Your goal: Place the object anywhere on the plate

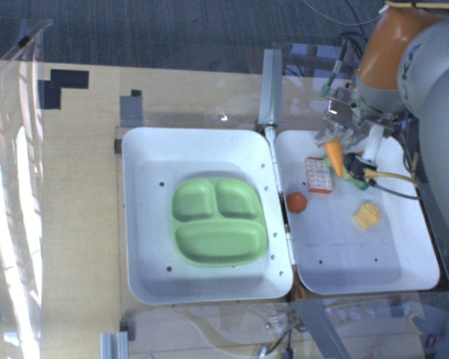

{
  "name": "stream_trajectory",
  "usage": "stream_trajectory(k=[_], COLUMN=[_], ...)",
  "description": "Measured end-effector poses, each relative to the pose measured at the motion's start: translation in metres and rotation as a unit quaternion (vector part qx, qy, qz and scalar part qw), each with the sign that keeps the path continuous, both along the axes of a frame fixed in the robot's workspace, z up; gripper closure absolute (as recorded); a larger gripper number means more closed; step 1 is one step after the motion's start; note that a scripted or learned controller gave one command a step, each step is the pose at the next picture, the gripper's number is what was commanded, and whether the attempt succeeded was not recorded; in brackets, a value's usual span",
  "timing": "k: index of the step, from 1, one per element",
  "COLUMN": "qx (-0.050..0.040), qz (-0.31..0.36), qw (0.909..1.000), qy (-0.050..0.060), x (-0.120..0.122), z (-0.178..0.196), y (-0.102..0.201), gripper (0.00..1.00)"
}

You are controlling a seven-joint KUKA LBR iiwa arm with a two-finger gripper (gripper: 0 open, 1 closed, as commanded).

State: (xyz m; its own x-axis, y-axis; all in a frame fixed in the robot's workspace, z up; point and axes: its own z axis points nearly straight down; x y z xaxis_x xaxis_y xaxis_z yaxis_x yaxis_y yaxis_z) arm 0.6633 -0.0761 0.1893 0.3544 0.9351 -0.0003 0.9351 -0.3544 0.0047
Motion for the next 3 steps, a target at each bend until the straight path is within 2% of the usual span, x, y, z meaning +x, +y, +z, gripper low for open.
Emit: stream_trajectory(k=[1,2,3], qx=[0.0013,0.0012,0.0013], qz=[0.063,0.095,0.094], qw=[0.9980,0.9955,0.9956], qy=[0.000,0.000,0.000], x=[-0.089,-0.100,-0.100], z=[0.003,0.028,0.028], y=[0.048,0.137,0.136], gripper=[1.00,1.00,0.00])
